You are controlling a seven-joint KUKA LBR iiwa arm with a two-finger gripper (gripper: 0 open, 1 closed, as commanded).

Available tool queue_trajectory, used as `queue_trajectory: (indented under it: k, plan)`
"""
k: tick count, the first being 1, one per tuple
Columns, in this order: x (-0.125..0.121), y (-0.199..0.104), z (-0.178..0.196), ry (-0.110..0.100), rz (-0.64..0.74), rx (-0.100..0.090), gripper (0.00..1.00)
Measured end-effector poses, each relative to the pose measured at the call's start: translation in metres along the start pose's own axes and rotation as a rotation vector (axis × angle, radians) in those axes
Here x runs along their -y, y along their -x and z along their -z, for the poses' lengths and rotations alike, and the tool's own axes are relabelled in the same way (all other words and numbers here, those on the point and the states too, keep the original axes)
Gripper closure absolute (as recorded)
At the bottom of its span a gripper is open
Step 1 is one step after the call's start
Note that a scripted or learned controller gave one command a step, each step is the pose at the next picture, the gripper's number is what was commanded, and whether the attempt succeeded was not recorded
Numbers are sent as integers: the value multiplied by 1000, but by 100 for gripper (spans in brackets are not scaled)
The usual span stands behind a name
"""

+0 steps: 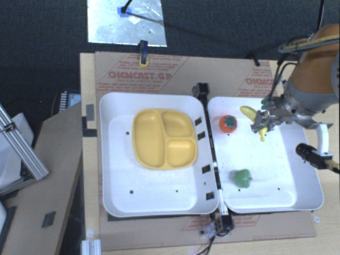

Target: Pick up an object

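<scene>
A yellow banana (pixel 251 114) lies near the back of the right bin (pixel 276 195), its far end under the gripper (pixel 262 122), which sits directly over it. Whether the gripper is clamped on it cannot be told. A red tomato (pixel 228 123) sits just left of the banana. A green pepper (pixel 242 178) lies nearer the front. A yellow divided plate (pixel 163 138) rests in the left bin (pixel 114 158).

The right bin (pixel 276 190) lies mostly bare between the green pepper (pixel 243 177) near and tomato (pixel 228 123) and banana (pixel 248 112) far.
</scene>
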State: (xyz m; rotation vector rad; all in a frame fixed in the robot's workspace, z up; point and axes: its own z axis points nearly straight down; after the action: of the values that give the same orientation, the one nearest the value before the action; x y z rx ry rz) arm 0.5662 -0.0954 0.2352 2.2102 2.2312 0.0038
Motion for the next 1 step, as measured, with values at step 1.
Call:
queue_trajectory:
  k: [1]
  plan:
    - [-27, -42, 2, 1, 0, 0, 100]
